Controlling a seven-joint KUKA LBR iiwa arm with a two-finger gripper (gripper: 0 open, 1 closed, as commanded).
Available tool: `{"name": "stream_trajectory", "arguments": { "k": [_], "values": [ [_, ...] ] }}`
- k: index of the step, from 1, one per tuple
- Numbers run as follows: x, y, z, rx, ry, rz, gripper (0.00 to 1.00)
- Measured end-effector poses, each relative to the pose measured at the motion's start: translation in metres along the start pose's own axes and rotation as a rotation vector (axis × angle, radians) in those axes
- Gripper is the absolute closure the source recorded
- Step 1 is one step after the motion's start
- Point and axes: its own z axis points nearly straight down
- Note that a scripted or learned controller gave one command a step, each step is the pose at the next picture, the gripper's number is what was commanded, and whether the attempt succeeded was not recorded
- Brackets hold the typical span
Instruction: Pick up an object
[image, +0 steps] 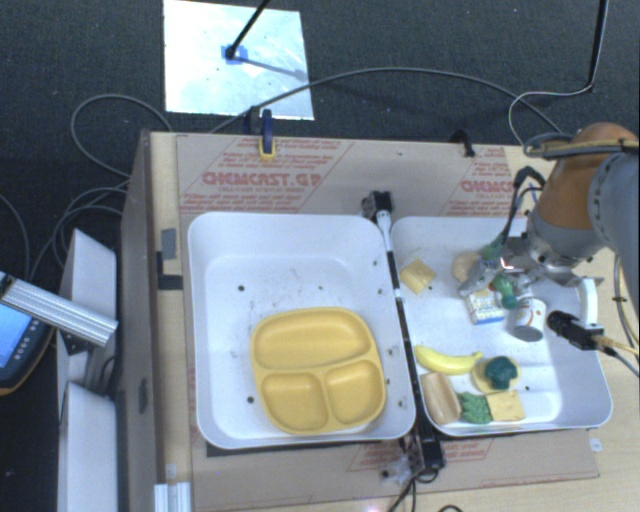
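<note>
Objects crowd the right bin (590, 395): a banana (447, 360), a yellow block (417, 275) and a small box (487, 309). Above the box hangs the end effector (497, 283); its opening cannot be told. A yellow tray (318, 368) fills the left bin (215, 300).

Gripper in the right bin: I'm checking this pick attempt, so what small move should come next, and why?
Probably a short, straight lift. The gripper is down among small items in the right bin, beside a blue-and-white box; raising it would show whether anything comes up.

Yellow divided tray (318, 368), white bins (225, 260), yellow banana (447, 360), grey arm (610, 205) with orange band (565, 190)
</note>
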Motion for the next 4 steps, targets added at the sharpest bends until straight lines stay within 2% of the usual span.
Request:
{"name": "stream_trajectory", "arguments": {
  "k": [1, 2, 3, 4],
  "values": [
    [0.001, 0.000, -0.013, 0.001, 0.002, -0.002, 1.00],
    [0.058, -0.047, -0.089, -0.041, -0.011, -0.001, 1.00],
    [0.010, -0.056, -0.126, -0.040, -0.013, 0.002, 1.00],
    [0.011, -0.056, -0.126, -0.039, -0.012, 0.002, 0.00]
  ]
}}
